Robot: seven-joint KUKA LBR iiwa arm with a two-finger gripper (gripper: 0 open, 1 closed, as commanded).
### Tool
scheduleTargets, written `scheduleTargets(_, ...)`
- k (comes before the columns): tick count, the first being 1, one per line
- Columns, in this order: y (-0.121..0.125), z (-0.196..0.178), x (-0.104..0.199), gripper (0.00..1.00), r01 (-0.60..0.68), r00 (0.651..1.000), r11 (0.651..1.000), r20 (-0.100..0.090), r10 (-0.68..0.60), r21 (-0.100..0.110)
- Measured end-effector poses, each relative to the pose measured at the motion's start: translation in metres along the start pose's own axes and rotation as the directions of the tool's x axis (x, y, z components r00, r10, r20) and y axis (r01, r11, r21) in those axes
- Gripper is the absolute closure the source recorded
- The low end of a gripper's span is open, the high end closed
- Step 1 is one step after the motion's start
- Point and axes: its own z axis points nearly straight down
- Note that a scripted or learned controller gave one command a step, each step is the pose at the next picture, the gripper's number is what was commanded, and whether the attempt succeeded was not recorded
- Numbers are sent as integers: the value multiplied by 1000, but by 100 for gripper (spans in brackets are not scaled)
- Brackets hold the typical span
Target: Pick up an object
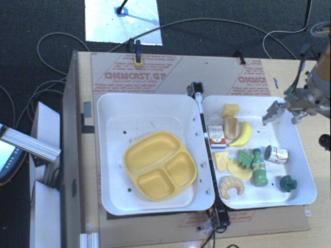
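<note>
Over the right shallow white bin (302, 154), the claw (282, 112) hangs spread and empty. Nothing is picked yet; the small white can (276, 154) lies nearest.

Glossy white plastic bins (111, 138); matt yellow tray (159, 165), seemingly plastic; cardboard bench (155, 71).

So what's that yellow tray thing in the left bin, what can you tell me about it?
The yellow tray looks like a moulded plastic meal plate with rounded corners and three compartments: one large at the upper left, two smaller toward the lower right. It lies flat, right side up, turned at a slant, resting on the floor of the left bin near its front right. All three compartments look bare, and nothing but the bin touches it.
</note>
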Motion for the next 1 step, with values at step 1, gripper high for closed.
scheduleTargets(1, 24, 84, 1, 0, 0, 1000, 1000, 0, 0, 2)
